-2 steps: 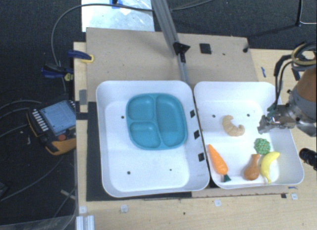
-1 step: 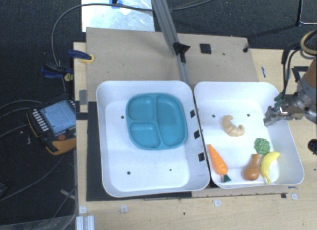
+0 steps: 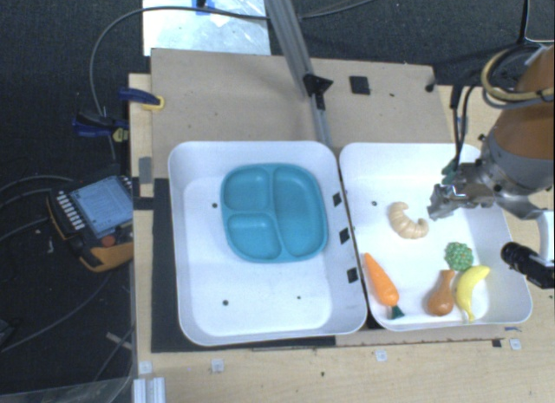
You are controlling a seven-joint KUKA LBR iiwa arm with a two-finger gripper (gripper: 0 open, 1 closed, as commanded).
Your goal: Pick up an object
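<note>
Left bin (image 3: 195,306): a blue divided plate (image 3: 274,212) fills its middle; bare floor rings it.
Right bin (image 3: 373,176): upper left floor bare.
Right bin obstacles: croissant (image 3: 408,221), carrot (image 3: 381,281), drumstick (image 3: 440,294), banana (image 3: 471,289) and broccoli (image 3: 459,255) crowd its lower half.

Both white bins (image 3: 260,323) looked like smooth, slightly glossy plastic; the blue divided plate (image 3: 274,212) looked matt plastic, and the worktop (image 3: 234,98) resembled raw brown board.

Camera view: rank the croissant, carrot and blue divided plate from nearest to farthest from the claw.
1. Croissant, just left of the claw, right bin.
2. Carrot, lower left, by the right bin's left wall.
3. Blue divided plate, far left, in the left bin.
</note>
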